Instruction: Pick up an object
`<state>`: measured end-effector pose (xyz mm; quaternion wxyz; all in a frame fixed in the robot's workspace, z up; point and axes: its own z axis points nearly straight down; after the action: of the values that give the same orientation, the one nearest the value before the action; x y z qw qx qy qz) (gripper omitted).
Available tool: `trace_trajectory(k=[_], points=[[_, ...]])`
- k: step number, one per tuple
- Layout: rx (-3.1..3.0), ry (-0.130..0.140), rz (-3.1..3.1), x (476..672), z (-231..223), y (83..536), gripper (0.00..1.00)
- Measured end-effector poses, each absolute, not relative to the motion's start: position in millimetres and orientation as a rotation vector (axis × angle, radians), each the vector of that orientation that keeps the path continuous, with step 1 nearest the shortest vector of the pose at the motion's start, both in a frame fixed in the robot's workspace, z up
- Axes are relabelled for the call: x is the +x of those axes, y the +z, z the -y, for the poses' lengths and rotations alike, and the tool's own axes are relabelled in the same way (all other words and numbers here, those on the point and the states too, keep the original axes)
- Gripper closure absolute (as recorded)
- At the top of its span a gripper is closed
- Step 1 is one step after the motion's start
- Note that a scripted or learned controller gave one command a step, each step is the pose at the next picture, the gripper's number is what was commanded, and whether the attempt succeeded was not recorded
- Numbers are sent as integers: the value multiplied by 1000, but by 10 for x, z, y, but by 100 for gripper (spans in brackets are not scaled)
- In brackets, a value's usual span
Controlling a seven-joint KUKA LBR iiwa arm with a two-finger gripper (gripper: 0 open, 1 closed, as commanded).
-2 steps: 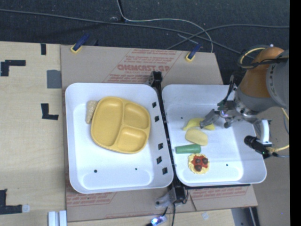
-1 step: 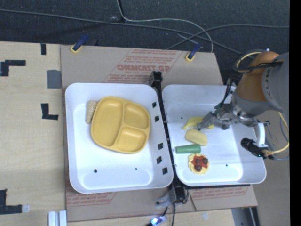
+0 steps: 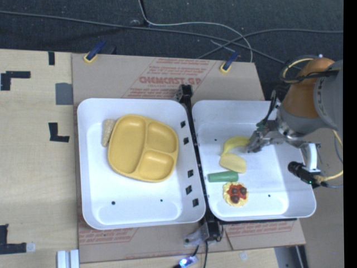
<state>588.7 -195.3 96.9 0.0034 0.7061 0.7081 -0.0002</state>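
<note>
- The gripper (image 3: 257, 142) sits low in the right bin (image 3: 279, 205), right at the edge of a yellow banana-like piece (image 3: 234, 144); whether it touches that piece I cannot tell
- Jaw state: cannot tell, since the wrist and its dark hardware cover the tip from this slanted angle
- The likely target is that yellow piece, near the middle of the right bin; a second pale yellow piece (image 3: 233, 162) lies just below it, close or touching
- A green stick (image 3: 222, 176) lies just beneath those two, and a small round toy with red bits (image 3: 236, 194) sits nearer the front wall
- The left bin (image 3: 89, 166) holds a yellow divided plate (image 3: 143, 148) with a tan piece (image 3: 107, 132) tucked at its left rim, well apart from the arm
- Risk: the gripper comes at the curved piece from its end, so a closing pinch could squirt it sideways instead of seating it
- Risk: the two yellow pieces lie so close that a grab may nudge or drag the neighbour, or catch both and drop one
- Risk: a smooth, rounded toy likely slips on lifting if caught only at its tip
</note>
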Motion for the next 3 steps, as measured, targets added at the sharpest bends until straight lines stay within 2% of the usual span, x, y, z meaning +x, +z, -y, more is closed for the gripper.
trace_trajectory(k=[3], points=[[2215,4,-2220,5913,1864,2731,100]])
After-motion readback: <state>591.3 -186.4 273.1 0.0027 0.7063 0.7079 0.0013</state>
